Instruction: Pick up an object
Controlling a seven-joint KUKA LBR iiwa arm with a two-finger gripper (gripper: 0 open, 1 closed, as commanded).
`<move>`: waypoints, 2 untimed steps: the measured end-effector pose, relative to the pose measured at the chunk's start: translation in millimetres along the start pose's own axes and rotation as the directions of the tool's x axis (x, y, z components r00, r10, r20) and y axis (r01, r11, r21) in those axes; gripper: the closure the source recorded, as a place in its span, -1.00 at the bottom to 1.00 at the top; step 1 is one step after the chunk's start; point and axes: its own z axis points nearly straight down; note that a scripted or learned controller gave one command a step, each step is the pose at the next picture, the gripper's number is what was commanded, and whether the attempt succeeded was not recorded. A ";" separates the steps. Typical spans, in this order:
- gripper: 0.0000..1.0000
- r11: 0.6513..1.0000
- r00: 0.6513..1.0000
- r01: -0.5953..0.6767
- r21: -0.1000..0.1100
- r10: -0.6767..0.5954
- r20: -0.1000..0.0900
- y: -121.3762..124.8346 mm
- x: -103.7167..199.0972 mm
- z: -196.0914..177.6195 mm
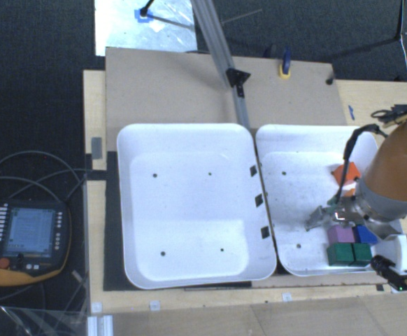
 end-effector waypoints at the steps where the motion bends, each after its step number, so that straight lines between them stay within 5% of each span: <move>1: -1.00 1.000 1.000 0.003 -0.002 -0.003 -0.003 3.7 -1.0 24.8; 2: 1.00 1.000 1.000 0.005 -0.003 -0.005 -0.003 4.0 -0.5 14.6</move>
